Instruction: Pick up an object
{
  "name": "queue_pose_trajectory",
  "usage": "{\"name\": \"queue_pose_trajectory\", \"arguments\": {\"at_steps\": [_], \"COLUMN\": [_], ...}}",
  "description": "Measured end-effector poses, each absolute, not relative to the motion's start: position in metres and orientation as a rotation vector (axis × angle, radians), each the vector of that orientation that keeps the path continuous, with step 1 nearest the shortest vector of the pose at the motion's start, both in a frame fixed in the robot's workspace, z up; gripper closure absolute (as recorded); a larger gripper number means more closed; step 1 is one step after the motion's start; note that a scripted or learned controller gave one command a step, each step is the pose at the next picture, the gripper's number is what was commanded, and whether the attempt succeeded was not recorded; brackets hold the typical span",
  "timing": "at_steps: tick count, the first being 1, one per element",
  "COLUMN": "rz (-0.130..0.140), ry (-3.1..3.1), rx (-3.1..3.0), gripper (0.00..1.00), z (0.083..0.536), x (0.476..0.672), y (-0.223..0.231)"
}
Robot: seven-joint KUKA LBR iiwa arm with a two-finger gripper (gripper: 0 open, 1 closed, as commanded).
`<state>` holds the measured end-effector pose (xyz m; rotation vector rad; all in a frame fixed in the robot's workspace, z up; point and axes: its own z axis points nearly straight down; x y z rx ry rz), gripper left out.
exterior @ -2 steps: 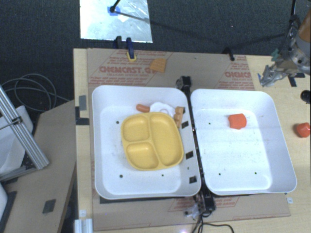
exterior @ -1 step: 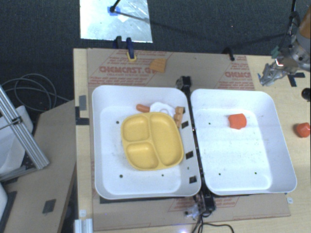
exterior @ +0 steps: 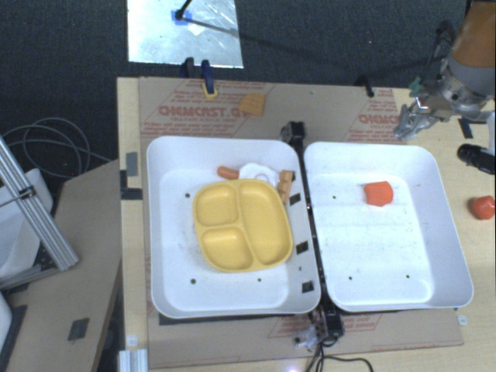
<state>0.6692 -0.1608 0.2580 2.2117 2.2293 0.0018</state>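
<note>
In the camera view, the gripper [exterior: 408,122] hangs at the upper right, over bare tabletop [exterior: 372,115] just past the far right corner of the right bin [exterior: 434,285], with the grey arm and its orange band rising out of the top edge behind it. It looks parked at a clear height away from the bins, likely so that the camera has an unobstructed look at what lies inside them before a descent is chosen. Its metal tips are small and slightly blurred here; I cannot tell whether the fingers are spread or closed, and nothing is visible between them. The most approachable candidate for the task is an orange block [exterior: 379,194], lying alone on the floor of the right bin, toward its far side and well apart from every wall, so there is room around it for a straight drop. The left bin [exterior: 167,285] is more crowded: a yellow divided tray [exterior: 240,227] sits in the middle, with a small orange sausage-shaped piece [exterior: 228,173], a white ring-like item [exterior: 258,173] and a small tan piece [exterior: 286,181] tucked just behind its far rim, near or touching it, which would make them harder to grasp. Another orange object [exterior: 482,207] rests on the tabletop outside the right bin.
</note>
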Motion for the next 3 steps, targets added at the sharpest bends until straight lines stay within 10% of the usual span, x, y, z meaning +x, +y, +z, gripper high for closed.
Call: {"name": "queue_pose_trajectory", "arguments": {"at_steps": [1,2,3], "rz": [0.003,0.003,0.0], "ry": [2.214,2.229,2.215], "rx": [2.218,2.212,2.224], "gripper": [1.0,1.0,1.0], "z": [0.301,0.303,0.322], "x": [0.649,0.642,0.583], "y": [-0.21,-0.161,-0.21]}}
